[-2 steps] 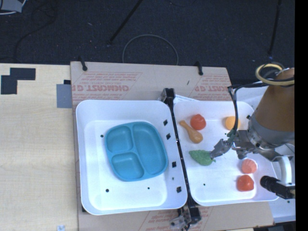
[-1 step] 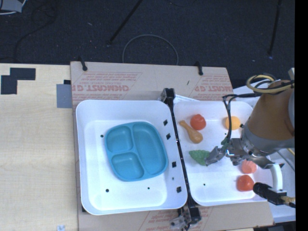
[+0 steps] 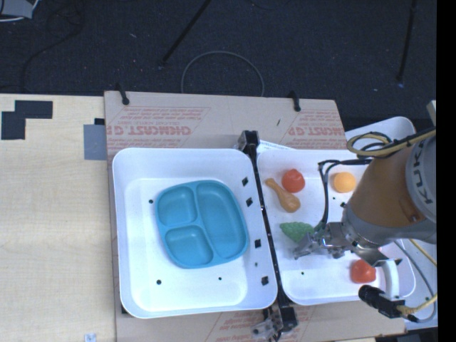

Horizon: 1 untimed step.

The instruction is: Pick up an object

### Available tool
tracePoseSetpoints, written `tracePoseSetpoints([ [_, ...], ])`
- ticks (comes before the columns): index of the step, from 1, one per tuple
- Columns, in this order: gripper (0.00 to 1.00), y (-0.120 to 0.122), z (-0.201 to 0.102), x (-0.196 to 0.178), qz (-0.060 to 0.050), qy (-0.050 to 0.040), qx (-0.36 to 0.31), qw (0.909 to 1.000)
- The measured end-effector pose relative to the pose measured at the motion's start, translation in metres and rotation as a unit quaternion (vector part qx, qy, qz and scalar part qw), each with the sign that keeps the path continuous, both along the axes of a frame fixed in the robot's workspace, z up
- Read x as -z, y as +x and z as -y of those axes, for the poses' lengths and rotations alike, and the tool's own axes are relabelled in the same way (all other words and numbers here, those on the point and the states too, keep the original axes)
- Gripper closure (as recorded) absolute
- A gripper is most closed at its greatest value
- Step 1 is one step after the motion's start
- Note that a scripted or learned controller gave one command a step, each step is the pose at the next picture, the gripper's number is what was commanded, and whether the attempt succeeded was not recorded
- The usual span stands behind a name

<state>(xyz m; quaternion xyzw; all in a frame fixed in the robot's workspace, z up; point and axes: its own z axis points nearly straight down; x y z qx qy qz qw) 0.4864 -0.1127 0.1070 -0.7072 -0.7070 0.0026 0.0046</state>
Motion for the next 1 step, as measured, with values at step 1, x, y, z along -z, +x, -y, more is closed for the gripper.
tracePoseSetpoints([
  [1,0.0,-0.0001,-0.0008,0.0196,0.004,-0.0008,0.0,1.0],
])
